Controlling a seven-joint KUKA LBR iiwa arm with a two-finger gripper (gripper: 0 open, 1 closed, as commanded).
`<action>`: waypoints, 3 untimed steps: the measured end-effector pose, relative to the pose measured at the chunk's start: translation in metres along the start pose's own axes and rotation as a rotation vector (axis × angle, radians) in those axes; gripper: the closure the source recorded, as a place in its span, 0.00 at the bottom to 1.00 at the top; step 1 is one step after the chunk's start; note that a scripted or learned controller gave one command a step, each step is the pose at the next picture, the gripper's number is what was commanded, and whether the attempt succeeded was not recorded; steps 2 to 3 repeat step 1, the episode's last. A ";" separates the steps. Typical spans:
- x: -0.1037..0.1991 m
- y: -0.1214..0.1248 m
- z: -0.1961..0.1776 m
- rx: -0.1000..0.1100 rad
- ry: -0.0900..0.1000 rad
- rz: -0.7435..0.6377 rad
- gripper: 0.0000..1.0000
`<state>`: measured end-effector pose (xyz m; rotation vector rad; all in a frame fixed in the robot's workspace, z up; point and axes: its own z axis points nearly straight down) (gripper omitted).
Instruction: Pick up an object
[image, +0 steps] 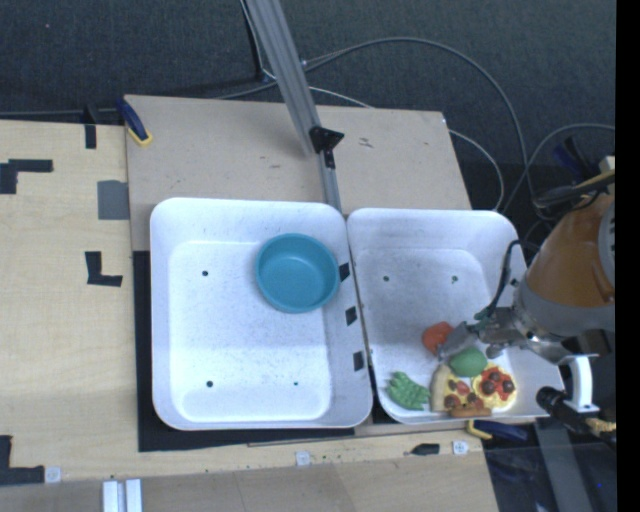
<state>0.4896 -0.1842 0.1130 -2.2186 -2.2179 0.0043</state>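
The arm (575, 270) is reaching in from the right and hanging low over the right bin (420, 235), its gripper (478, 335) sitting right among the cluster of toys in the near corner. Down there a red piece (436, 335) is lying just beside the tool's tip, a green ball (466, 361) is touching the pizza slice (485, 390), and a leafy green toy (407, 390) is resting at the bin's near wall. Whether the gripper is wide, narrow or closed on anything, I cannot tell; dark metal is blurring into the toys. Over in the left bin (200, 340), a blue bowl (296, 272) is sitting well apart from all this, near the divide.

By my reading, this is the grasp stage: the tool is down at the pile, and nothing is clearly lifted. The next move is calling for a firm close on one piece, probably the red one or the ball, then a straight lift clear of the crowded neighbours, which could easily get nudged or dragged along.
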 end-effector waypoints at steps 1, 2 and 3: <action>0.000 0.001 -0.012 -0.004 -0.001 -0.001 1.00; 0.000 0.001 -0.012 -0.004 -0.001 -0.001 1.00; 0.000 0.001 -0.012 -0.004 -0.001 -0.001 1.00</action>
